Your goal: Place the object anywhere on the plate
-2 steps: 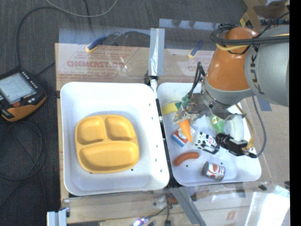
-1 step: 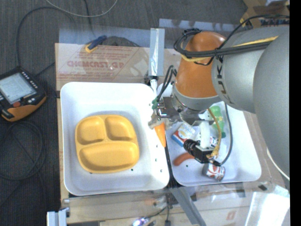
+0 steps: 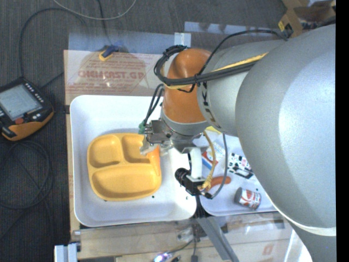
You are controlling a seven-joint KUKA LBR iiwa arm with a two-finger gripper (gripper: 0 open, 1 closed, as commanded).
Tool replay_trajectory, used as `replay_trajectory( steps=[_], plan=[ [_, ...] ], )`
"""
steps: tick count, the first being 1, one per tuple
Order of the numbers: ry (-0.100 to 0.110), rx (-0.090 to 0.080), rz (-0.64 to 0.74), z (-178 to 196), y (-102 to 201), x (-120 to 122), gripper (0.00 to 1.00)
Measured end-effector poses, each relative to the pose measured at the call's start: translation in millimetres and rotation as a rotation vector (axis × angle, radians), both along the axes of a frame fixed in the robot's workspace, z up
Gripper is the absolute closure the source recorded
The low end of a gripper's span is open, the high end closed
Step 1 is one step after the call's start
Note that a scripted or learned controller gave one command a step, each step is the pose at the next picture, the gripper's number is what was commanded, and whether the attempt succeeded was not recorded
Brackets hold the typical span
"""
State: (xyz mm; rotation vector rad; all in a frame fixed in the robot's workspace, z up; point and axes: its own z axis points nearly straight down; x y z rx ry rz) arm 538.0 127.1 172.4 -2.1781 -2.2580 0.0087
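The end effector (image 3: 154, 145) hangs over the yellow plate's (image 3: 117, 173) right edge in the left bin (image 3: 82, 146).

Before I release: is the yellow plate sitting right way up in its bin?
Right way up. The yellow plate shows its three hollow compartments facing the camera, lying flat in the left white bin.

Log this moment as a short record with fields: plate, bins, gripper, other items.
plate: yellow divided plate, lying in the left bin
gripper: gripper over the plate's right edge, near its upper right compartment
held object: cannot tell
right bin: right bin holds a can and a small printed packet
outside bins: handheld controller on the floor at left
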Motion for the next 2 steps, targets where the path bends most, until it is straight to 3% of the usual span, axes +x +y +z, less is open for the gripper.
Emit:
replay_trajectory(
  steps=[1, 2],
  plan=[
    [0.001, -0.001, -0.012, -16.4, 15.0, -1.2, 1.0],
    [0.001, 0.001, -0.012, -16.4, 15.2, -1.2, 0.0]
  ],
)
